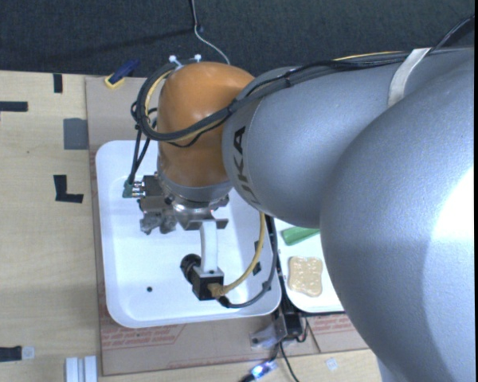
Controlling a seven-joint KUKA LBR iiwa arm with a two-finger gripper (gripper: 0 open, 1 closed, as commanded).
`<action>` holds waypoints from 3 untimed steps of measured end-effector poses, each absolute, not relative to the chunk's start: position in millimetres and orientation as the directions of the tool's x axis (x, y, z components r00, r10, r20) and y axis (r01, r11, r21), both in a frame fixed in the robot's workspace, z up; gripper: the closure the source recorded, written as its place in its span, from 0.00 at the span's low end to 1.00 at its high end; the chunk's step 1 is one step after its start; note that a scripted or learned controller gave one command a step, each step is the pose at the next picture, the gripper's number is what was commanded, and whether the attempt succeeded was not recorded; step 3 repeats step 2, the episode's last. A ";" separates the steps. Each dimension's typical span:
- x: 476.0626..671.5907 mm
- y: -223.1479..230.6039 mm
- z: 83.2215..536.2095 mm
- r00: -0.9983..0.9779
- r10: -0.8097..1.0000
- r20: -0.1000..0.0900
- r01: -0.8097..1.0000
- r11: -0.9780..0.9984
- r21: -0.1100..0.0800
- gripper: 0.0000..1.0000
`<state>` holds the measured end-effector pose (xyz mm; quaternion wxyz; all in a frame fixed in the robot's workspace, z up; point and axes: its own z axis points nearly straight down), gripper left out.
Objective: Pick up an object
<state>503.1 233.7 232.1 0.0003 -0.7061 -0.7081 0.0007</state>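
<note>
My gripper (156, 216) hangs low over the middle of the left white bin (119, 293), under the orange band of the wrist. The wrist hides most of it, and no object can be seen in it. In the right bin (319, 304), just past the arm, lie a green object (299, 235) and a pale tan, rough-textured piece (306, 275). The arm covers the rest of that bin.
A tiny dark speck (149, 288) sits on the left bin's floor near the front. The bins rest on a brown cardboard sheet (143, 342) on a pale wooden bench with black marks. The large grey arm covers the right half of the view.
</note>
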 end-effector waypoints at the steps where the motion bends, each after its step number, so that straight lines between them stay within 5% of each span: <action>1: 555.1 233.5 237.8 -0.001 1.000 0.000 1.000 0.001 0.000 1.00; 2: 512.8 234.6 335.5 -0.005 1.000 0.004 1.000 0.005 0.004 1.00; 3: 512.8 234.6 335.5 -0.005 1.000 0.004 1.000 0.005 0.004 1.00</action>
